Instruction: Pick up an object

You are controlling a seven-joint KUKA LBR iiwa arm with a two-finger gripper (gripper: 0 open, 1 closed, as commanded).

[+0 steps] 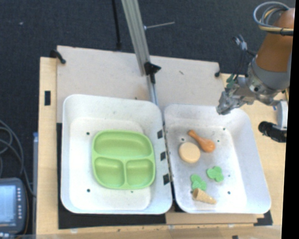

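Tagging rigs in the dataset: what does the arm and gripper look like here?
The arm is grey with a wide orange band above the wrist. Light cable loops arch over its top, and a thin dark cable bit sticks out on its side. The gripper is a small grey metal assembly that tapers to a narrow tip; its details are too small to make out.

Green divided tray (123, 159) (pale lime), white bins (75, 137), orange drumstick (201, 141).

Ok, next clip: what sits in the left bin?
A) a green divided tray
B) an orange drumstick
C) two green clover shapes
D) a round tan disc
A: the green divided tray lies in the left bin, while the drumstick, clover shapes and tan disc are all in the right bin.
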